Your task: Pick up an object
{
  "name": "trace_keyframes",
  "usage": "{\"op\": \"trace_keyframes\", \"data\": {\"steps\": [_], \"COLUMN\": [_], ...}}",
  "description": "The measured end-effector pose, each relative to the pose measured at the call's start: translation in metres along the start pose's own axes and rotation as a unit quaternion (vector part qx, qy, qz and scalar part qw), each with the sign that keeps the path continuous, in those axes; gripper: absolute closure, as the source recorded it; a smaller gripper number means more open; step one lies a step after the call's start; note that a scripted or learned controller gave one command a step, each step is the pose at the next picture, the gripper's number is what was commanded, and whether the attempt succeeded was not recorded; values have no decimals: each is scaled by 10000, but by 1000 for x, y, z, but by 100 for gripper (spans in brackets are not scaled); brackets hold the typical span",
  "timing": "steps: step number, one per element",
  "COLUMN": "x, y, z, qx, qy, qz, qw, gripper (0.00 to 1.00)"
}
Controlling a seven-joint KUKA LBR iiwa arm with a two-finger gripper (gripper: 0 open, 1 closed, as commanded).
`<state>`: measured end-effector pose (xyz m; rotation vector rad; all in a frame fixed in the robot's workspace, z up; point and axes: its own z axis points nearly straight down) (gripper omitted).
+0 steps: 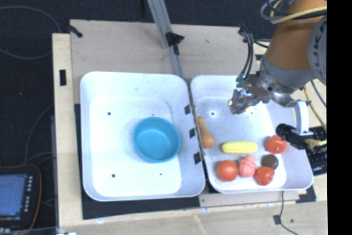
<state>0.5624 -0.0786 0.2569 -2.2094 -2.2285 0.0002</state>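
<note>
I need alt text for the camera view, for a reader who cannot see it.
The gripper hangs over the back of the right bin, whose front holds a carrot, corn cob, tomato and other toy foods. The left bin holds a blue bowl.

The grey arm [294,63], orange-banded above the wrist, reaches in from the right, its gripper [240,103] pointing down at its far left end.

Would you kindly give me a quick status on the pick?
Gripper hovering over right bin, nothing held. Corn cob nearest below. Path clear.
</note>
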Motion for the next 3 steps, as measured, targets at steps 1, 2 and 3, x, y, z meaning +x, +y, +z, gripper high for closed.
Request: {"op": "trace_keyframes", "data": {"steps": [1, 2, 3], "x": [61, 111, 167], "y": [5, 0, 0], "z": [-5, 7, 0], "qx": [-30, 10, -3], "qy": [-3, -8, 5], "qz": [-8, 4, -14], "qw": [10000, 10000, 10000], "gripper": [100, 100, 100]}}
